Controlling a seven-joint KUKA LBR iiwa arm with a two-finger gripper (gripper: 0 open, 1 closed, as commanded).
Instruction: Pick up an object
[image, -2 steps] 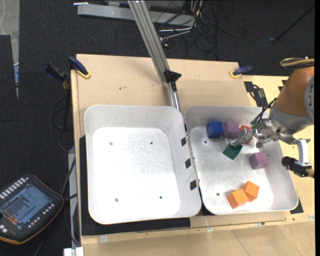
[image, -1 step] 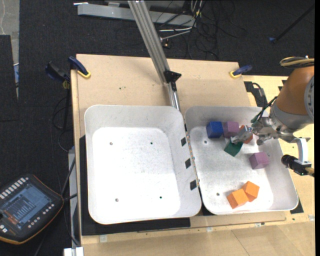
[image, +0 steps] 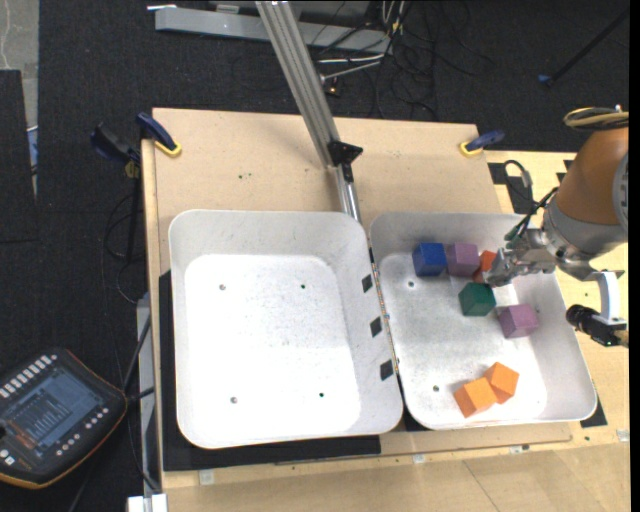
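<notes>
The arm runs off the right edge, so most of it is cut away. Its gripper is too small and blurred to make out. A red block sits partly hidden behind the gripper. The handheld controller is clipped by the left edge.

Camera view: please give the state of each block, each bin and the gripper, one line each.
Blue cube: resting in right bin, beside pink cube.
Pink cube: resting.
Green cube: resting, below gripper.
Purple cube: resting.
Two orange blocks: touching.
Left white bin: holding no blocks.
Right white bin: holding blocks.
Gripper: low among blocks.
</notes>
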